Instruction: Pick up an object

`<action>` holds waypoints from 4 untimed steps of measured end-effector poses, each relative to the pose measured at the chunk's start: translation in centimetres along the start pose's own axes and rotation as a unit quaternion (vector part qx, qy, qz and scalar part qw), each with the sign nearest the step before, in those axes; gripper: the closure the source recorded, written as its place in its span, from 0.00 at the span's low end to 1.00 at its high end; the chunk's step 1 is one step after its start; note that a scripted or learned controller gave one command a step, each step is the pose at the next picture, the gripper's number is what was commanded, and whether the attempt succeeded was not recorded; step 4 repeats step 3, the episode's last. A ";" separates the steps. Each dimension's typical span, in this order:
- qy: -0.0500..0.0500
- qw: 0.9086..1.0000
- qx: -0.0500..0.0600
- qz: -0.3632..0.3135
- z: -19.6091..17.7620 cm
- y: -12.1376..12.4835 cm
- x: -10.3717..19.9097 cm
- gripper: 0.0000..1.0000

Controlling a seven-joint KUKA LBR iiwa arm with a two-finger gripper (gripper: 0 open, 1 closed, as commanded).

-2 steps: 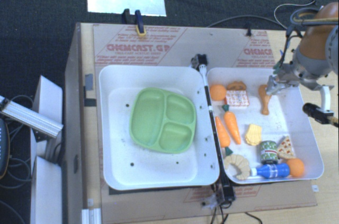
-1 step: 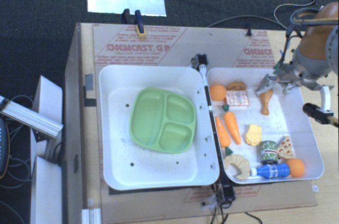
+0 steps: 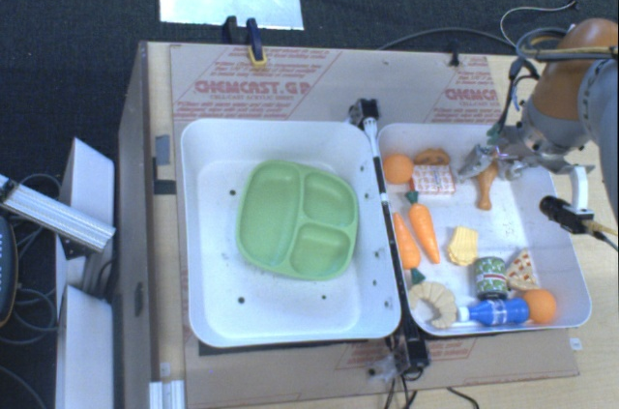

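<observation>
The right bin [image 3: 571, 248] holds several toy foods. My gripper [image 3: 491, 165] is at its far right part, under the grey wrist with the orange band [image 3: 580, 73]. Its fingers [image 3: 471, 164] look spread, so it is open, just over the upper end of an orange drumstick-shaped piece [image 3: 484, 191] lying on the bin floor. I see nothing clamped between them. To the left lie a pink-and-white packet [image 3: 433, 180], an orange ball [image 3: 397, 168] and a brown pastry [image 3: 432, 156].
Two carrots [image 3: 424, 231], a yellow piece [image 3: 462, 246], a green can [image 3: 490, 275], a pizza slice [image 3: 523, 270], a croissant [image 3: 434, 302], a blue bottle [image 3: 498, 311] and an orange [image 3: 542, 306] fill the near half. The left bin [image 3: 208, 204] holds a green divided plate [image 3: 298, 219].
</observation>
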State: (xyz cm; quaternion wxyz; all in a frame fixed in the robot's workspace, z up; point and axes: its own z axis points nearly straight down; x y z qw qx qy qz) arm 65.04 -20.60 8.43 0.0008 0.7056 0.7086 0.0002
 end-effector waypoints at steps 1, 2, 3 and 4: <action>-0.001 1.000 -0.002 -0.002 -1.2 0.1 0.0 1.00; 0.001 1.000 0.004 0.001 -0.1 0.5 7.8 1.00; 0.001 1.000 -0.002 0.000 -10.2 -0.6 14.0 1.00; 0.001 1.000 -0.002 0.000 -10.2 -0.6 14.0 1.00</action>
